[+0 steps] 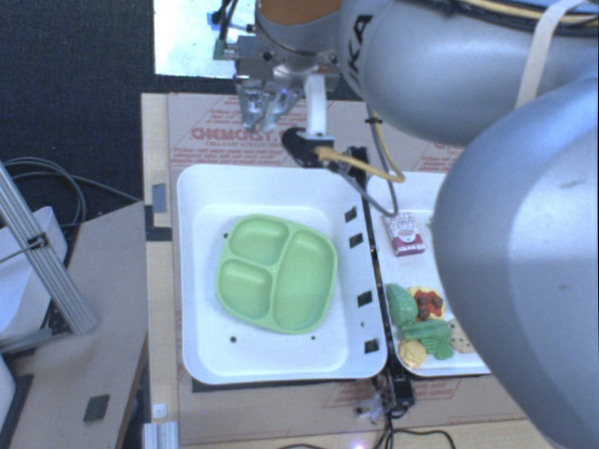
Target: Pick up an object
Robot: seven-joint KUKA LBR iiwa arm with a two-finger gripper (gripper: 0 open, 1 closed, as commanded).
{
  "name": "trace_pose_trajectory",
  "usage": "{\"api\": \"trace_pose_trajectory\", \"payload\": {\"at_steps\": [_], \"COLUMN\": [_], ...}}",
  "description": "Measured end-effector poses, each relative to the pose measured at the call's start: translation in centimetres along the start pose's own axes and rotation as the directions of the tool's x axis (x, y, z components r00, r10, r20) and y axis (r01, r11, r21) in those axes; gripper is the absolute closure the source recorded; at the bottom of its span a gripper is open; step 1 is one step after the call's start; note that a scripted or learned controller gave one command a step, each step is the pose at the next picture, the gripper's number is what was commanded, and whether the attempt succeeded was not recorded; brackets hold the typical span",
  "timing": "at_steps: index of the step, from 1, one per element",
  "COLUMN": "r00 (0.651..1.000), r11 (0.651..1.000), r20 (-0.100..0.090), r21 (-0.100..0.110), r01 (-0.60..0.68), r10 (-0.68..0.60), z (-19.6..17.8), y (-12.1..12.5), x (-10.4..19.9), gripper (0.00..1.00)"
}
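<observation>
Grey robot arm [505, 223] overhangs the right bin [421, 190] (toys inside); gripper [267, 110], fingers nearly together and empty, should open, then descend over one toy.

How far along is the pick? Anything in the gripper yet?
Nothing looks picked yet. The gripper hangs above the cardboard beyond the left bin, with nothing between its fingers. The green divided plate lies flat in that bin; the small red-and-white carton and toy food pieces sit in the right bin. Approach, grasp and lift all remain.
</observation>
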State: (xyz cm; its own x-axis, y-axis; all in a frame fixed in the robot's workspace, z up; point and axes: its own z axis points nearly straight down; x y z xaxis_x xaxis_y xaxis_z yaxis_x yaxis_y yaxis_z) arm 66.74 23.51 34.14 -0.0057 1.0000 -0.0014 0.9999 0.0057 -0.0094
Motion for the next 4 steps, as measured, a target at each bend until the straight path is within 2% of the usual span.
{"api": "trace_pose_trajectory", "payload": {"at_steps": [1,2,3,4], "r00": [1.0,1.0,1.0,1.0], "r11": [1.0,1.0,1.0,1.0], "r20": [-0.005,-0.003,0.001,-0.007], "r21": [-0.026,-0.015,0.003,-0.023], "r01": [-0.006,0.001,0.0,0.001], "r10": [0.006,-0.001,0.0,-0.001], "z": [-13.2,-13.5,0.2,-11.2], "y": [0.0,0.0,-0.4,-3.4], "x": [-2.7,-2.5,0.0,0.0], "gripper": [1.0,1.0,1.0,1.0]}}
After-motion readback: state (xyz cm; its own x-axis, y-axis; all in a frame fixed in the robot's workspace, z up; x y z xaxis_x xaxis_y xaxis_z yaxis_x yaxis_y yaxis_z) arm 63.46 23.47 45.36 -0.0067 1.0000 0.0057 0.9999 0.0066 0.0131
